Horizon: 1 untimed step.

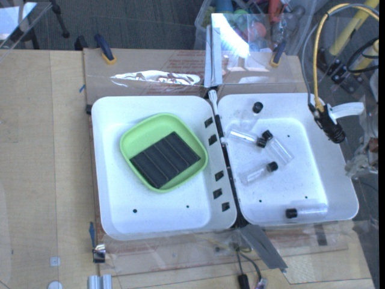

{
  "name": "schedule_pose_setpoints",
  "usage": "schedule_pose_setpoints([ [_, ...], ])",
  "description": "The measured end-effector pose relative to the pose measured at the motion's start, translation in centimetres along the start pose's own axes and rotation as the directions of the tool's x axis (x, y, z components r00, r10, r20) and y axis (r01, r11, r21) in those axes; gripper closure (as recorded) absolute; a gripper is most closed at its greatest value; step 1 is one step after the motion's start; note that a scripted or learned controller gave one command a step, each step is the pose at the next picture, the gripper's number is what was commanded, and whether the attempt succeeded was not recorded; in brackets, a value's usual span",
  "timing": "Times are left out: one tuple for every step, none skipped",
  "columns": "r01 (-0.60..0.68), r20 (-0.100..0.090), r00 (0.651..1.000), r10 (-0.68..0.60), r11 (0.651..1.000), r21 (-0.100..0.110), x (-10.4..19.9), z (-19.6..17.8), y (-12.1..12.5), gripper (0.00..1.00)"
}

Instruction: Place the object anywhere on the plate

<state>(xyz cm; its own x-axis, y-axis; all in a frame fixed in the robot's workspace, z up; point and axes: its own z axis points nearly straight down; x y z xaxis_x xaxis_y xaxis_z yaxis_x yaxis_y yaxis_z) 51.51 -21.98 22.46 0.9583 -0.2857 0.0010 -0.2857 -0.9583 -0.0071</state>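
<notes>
Vials: several small clear vials [255, 174] with black caps lie in the right bin [337, 185], all well apart from the green plate [130, 140] in the left bin [111, 185].
Edges: one vial [308, 209] lies along the near wall of the right bin, touching or just beside it; the others lie around the middle of the floor, away from the walls.
Open room: bare white floor shows on the right side of the right bin, and in the left bin along the near edge below the plate.
Long axes: the near-wall vial runs left to right with its cap to the left; the middle one slants, cap up and to the right; two more [243, 136] meet near one spot with their caps close together (whether they touch is unclear).
Lone cap: a black cap [257, 107] sits near the far wall; whether a vial body stands under it I cannot tell.
Plate: square with rounded corners, turned diamond-wise, with a dark ribbed mat [164, 159] covering most of its face.
In the way: the two raised bin rims meet between vials and plate, with black tabs [218, 176] along the seam.
Arm: a blurred grey shape [367, 152] just beyond the right bin's right rim.
Jaws: cannot tell their state.
</notes>
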Motion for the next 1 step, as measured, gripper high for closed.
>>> schedule_pose_setpoints([
  [0.0, 0.001, 1.0, 0.0, 1.0, 0.0, -0.01, 0.02, -0.01, 0.0],
])
